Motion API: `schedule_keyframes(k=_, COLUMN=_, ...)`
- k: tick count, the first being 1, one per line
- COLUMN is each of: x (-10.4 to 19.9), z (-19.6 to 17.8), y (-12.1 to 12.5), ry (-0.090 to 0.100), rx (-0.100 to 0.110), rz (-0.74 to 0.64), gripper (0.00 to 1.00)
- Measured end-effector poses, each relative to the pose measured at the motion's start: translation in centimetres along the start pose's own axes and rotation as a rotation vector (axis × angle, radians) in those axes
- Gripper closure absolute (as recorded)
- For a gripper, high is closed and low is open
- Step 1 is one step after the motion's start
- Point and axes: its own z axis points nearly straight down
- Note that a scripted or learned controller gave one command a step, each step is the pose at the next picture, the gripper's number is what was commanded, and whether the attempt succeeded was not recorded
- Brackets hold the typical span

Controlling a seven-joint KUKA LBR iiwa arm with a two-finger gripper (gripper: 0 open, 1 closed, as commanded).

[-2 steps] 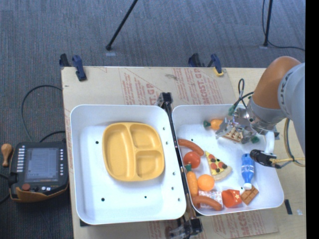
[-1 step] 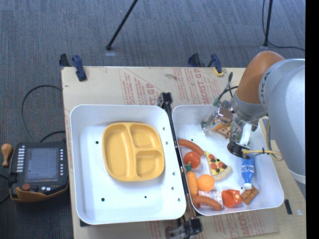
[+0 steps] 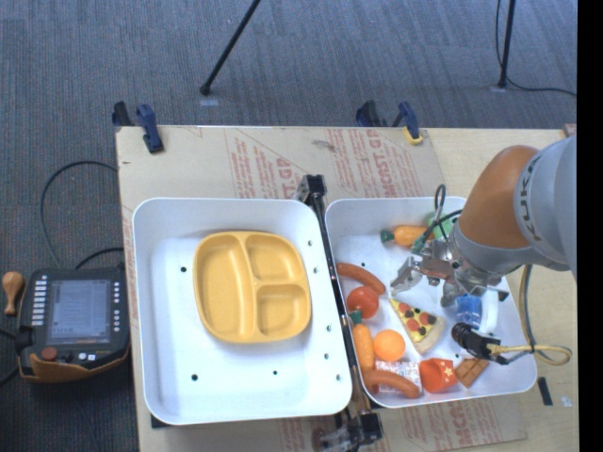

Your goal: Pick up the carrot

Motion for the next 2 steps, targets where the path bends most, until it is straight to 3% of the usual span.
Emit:
schedule_keyframes(k=1, x=2.4, z=-4.4, y=4.8, ry=0.000, rx=-0.002, rz=-0.030, gripper=0.00)
schedule_keyframes(k=2, x=-2.4, z=-0.4, y=9.1, ry=0.020, rx=0.039, rz=0.268, gripper=0.00)
